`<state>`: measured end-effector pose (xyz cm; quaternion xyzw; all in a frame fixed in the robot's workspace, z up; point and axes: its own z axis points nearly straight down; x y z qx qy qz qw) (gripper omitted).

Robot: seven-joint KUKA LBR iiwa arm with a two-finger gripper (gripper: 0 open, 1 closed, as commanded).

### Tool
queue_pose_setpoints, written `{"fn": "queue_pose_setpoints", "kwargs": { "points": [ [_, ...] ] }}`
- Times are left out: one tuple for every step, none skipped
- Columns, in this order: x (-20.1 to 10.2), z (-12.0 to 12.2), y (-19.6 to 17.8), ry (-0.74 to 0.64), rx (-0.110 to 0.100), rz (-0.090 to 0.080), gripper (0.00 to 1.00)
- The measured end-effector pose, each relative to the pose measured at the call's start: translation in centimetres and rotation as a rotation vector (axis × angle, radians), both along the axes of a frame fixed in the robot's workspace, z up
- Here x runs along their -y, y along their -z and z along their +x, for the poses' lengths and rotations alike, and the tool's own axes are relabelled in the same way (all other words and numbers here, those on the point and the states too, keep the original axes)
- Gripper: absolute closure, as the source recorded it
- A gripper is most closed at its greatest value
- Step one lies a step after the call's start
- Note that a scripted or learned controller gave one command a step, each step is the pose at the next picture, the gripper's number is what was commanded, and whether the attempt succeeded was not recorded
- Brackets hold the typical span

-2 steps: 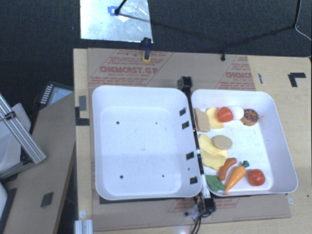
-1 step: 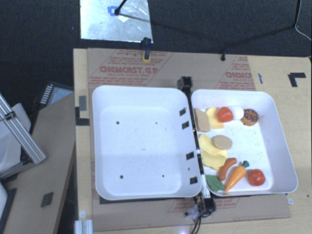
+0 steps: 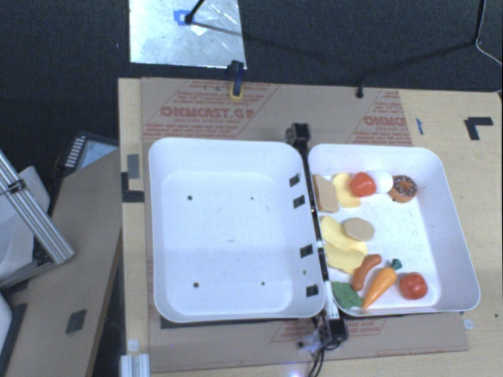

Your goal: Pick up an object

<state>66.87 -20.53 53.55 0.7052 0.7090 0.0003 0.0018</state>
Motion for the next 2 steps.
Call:
{"fn": "queue_pose_setpoints", "kwargs": {
  "points": [
    [-0.01,0.0,0.0,0.0,0.0,0.0,1.0],
    [-0.01,0.0,0.0,0.0,0.0,0.0,1.0]
  ]
}}
